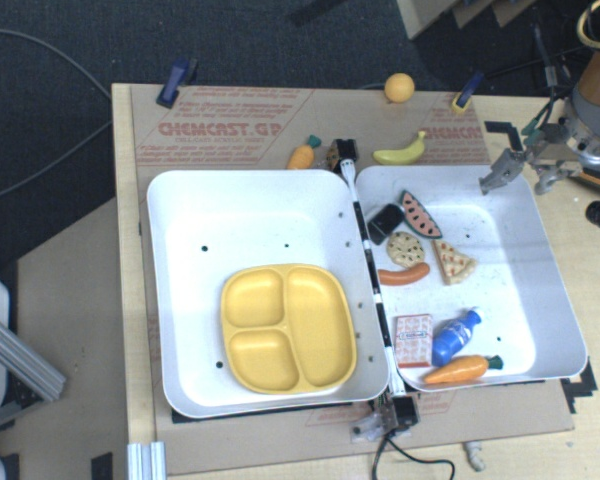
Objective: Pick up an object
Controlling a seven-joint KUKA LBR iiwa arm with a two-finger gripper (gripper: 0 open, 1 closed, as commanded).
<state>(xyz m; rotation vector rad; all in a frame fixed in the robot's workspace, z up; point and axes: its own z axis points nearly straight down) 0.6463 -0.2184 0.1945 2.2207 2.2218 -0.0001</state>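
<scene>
The pincer [520,171] hangs at the upper right, over the right bin's [540,268] far rim, holding nothing; its spread I cannot tell. Candidate objects cluster along that bin's left side, nearest the watermelon slice [421,214].

A robotics lab or test cell, seen from above. A pale wood counter [130,268] is topped with a brown sheet printed "CHEMCAST GP," fixed at its far edge with blue clamps [176,82]. Two shallow white bins [170,218] sit side by side on it. One holds a yellow divided plate [288,326]; the other holds toy food such as a plastic carrot [460,369], a hot dog [403,275] and a watermelon slice [420,214]. A black cable [40,53] trails over dark carpet behind the counter. An aluminium frame rail [15,353] crosses the near left corner.
</scene>
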